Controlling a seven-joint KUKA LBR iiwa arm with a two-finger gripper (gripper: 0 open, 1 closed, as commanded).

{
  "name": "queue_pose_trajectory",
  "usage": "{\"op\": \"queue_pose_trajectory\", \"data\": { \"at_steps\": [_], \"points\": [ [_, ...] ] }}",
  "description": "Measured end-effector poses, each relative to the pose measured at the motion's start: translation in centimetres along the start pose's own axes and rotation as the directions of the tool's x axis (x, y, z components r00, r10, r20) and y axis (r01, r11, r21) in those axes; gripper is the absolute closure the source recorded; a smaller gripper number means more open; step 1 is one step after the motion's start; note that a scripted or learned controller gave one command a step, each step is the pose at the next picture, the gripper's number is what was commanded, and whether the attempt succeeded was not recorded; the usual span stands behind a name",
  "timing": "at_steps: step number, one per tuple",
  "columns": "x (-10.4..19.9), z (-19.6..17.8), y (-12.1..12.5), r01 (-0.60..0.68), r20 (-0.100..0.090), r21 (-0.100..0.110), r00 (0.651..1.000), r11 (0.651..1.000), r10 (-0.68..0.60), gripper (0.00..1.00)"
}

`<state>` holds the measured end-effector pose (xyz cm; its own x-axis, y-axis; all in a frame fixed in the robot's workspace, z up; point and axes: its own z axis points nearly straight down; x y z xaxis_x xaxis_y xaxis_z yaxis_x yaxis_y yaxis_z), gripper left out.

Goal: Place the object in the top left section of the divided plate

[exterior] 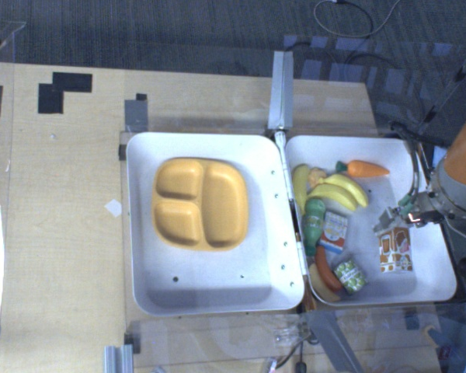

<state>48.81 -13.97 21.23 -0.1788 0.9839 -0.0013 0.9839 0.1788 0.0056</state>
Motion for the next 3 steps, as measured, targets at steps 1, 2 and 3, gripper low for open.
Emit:
{"op": "queue_pose_trajectory", "data": {
  "at_steps": [1,2,3],
  "points": [
    [6.7,-2.2,1.8,-0.272,0.001,0.001,0.962,0.962,0.272,1.0],
    [6.7,-2.3,1.8,-0.272,0.001,0.001,0.962,0.962,0.272,0.0],
    [6.7,-3.3,2.0,-0.265,0.001,-0.002,0.964,0.964,0.265,1.0]
  ]
}}
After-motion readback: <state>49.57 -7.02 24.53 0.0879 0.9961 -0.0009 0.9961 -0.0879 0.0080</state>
